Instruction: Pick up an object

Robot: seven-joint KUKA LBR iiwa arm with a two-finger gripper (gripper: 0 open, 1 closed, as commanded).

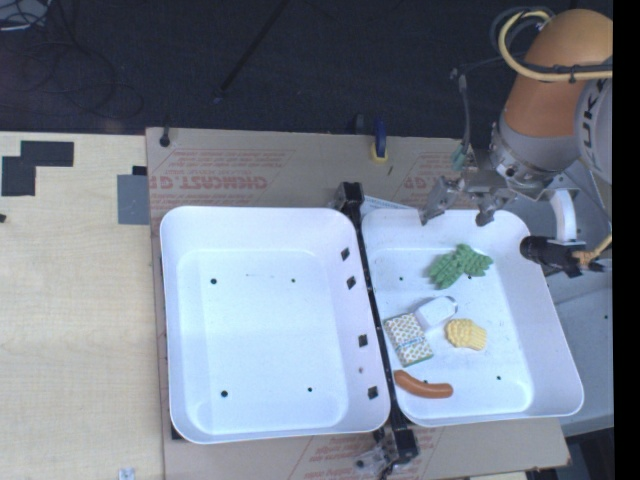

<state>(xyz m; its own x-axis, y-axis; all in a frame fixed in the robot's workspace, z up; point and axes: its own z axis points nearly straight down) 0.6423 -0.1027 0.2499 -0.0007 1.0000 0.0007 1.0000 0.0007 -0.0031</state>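
Observation:
My gripper hangs over the back edge of the right bin, its two fingers spread apart and open with nothing between them. Just in front of it, lower in the view, lies a green leafy toy. Nearer the bin's middle sit a small white piece, a yellow bumpy piece and a checkered packet, close together. An orange-red sausage lies near the bin's front edge.
The left bin stands beside the right one, with a black divider rail between them. Both rest on a cardboard sheet. A black fitting juts in at the right bin's right rim.

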